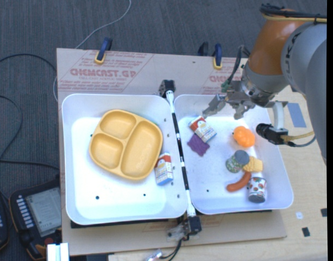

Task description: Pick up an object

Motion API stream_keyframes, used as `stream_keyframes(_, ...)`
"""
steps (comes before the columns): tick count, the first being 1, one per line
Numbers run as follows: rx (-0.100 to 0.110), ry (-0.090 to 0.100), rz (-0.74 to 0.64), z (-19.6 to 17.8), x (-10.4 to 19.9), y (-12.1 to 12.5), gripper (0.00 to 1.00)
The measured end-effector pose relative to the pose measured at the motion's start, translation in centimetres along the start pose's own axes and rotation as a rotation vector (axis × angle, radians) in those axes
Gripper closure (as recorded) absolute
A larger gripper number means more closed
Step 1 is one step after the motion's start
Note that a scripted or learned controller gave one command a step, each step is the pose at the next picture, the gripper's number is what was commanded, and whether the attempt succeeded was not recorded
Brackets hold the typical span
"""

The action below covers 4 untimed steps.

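Observation:
My gripper (226,109) hangs over the far part of the right bin (275,200), its two fingers spread apart with nothing between them, so it is open. Just below and left of it lies a small red and white carton (202,129), with a purple block (198,144) beside it. To the gripper's lower right sits an orange ball (244,136). Further toward the front lie a grey-green round piece (237,161), a yellow piece (254,165), an orange-red sausage shape (239,182) and a small spotted can (256,190).
The left bin (79,200) holds a yellow divided plate (126,143) and a small red and white bottle (164,169) by the rim between the bins. Blue and yellow clamps (217,57) grip the board's far edge.

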State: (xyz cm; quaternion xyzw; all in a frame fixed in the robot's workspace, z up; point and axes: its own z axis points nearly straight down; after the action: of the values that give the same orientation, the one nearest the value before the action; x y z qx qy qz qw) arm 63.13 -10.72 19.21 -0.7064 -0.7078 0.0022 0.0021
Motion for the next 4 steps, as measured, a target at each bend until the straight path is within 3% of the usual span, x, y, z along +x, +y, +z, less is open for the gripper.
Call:
stream_keyframes(1,-0.010,-0.001,0.002,9.8,-0.4,-3.2,0.00)
stream_keyframes(2,-0.004,0.001,0.002,9.1,-0.4,-3.2,1.00)
stream_keyframes(3,-0.003,0.001,0.002,9.2,-0.3,-3.2,0.00)
stream_keyframes(4,0.002,0.002,0.001,8.6,-0.3,-3.3,1.00)
